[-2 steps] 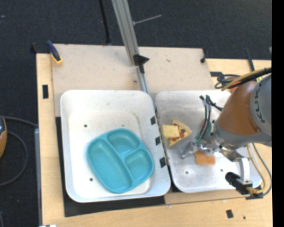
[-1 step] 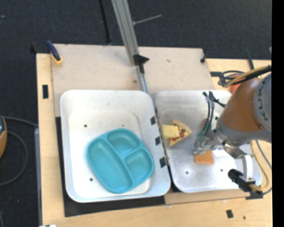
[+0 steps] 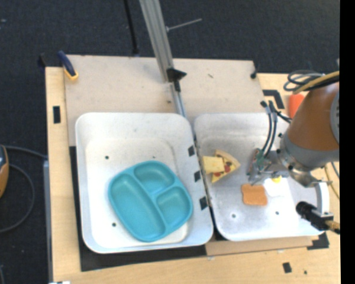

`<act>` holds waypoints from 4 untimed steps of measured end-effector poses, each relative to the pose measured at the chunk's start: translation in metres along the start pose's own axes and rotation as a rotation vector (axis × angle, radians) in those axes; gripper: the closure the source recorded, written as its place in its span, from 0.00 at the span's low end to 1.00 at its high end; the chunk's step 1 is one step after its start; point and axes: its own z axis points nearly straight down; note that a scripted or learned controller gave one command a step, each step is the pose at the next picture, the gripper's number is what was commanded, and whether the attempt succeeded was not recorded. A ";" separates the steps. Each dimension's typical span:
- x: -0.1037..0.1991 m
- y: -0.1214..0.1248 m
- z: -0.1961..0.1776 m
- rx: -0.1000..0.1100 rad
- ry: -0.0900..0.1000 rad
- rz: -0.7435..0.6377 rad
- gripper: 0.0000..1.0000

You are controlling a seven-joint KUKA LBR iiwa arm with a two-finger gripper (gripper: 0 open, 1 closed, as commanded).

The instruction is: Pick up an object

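In the right bin (image 3: 231, 135) lie a yellow pizza-slice toy (image 3: 219, 164) near the left wall and an orange flat piece (image 3: 254, 195) toward the front. My gripper (image 3: 259, 170) hangs low over the bin floor, just above and behind the orange piece and to the right of the pizza slice. The wrist and arm cover most of the gripper from above. Nothing shows between its tips.
The left bin (image 3: 106, 135) holds a teal divided plate (image 3: 151, 200). A metal post (image 3: 160, 40) leans in from the back between the bins. A small yellowish bit (image 3: 276, 181) lies beside the gripper. Arm cables run above the right bin.
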 end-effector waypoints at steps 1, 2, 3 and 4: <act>0.002 -0.003 -0.062 -0.002 -0.001 0.000 1.00; 0.001 -0.001 -0.079 0.003 0.000 -0.001 1.00; 0.052 0.023 -0.075 0.004 0.002 -0.004 1.00; 0.102 0.044 -0.075 0.005 0.003 -0.004 1.00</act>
